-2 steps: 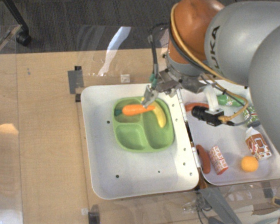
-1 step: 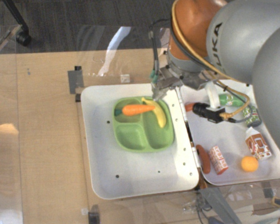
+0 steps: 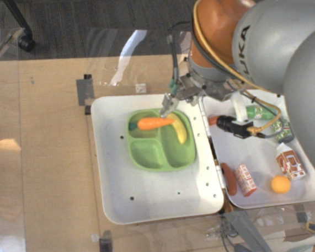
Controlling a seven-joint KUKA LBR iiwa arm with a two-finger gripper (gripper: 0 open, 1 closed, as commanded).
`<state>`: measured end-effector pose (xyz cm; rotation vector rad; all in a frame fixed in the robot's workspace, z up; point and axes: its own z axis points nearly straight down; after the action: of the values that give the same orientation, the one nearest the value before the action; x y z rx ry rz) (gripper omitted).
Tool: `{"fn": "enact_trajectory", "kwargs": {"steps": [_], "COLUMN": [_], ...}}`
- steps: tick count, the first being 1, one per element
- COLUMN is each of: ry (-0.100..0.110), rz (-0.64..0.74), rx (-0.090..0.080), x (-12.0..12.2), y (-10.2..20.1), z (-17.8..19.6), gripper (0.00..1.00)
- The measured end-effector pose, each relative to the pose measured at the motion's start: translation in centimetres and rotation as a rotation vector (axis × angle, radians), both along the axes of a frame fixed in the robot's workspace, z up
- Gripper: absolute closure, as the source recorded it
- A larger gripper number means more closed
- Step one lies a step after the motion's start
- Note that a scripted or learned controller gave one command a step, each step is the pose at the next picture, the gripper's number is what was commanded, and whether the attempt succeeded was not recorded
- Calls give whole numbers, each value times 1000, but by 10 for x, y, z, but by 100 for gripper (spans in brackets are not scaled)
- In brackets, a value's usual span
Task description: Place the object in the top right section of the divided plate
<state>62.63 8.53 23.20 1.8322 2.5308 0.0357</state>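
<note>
- Carrot (image 3: 153,123): smooth, plain orange and stubby, it lies in the far section of the green divided plate (image 3: 149,151), bright against the green.
- Its long axis runs across the view from left to right, nearly level. The left end looks rounded. The right end reaches to just under the gripper, and I cannot tell which end is the tip.
- Nearest the camera, in the right bin (image 3: 260,154), an orange ball (image 3: 281,184) sits by the near rim.
- Just left of it lie a red-and-white carton (image 3: 246,179) and a reddish-brown sausage (image 3: 229,178), side by side, both running near to far.
- A second small carton (image 3: 290,164) stands slightly farther back, at the bin's right side.
- The left bin (image 3: 154,203) has a bare white floor along its near side; the plate rests beyond that, toward the bin's right wall.
- The plate's two near sections hold nothing except the yellow banana (image 3: 179,131), which curves down the right-hand section, its far end close to the carrot's right end.
- The gripper (image 3: 167,109) hangs at the plate's far right edge, right over the carrot's right end. Whether it is open, closed or gripping anything cannot be told.
- Farther right, a green bottle (image 3: 257,111) lies at the back of the right bin.
</note>
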Motion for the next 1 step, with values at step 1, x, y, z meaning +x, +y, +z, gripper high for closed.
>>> {"fn": "enact_trajectory", "kwargs": {"steps": [1], "ry": [-5], "rz": [2], "rx": [2], "x": [2], "y": [1], "z": [12], "gripper": [100]}}
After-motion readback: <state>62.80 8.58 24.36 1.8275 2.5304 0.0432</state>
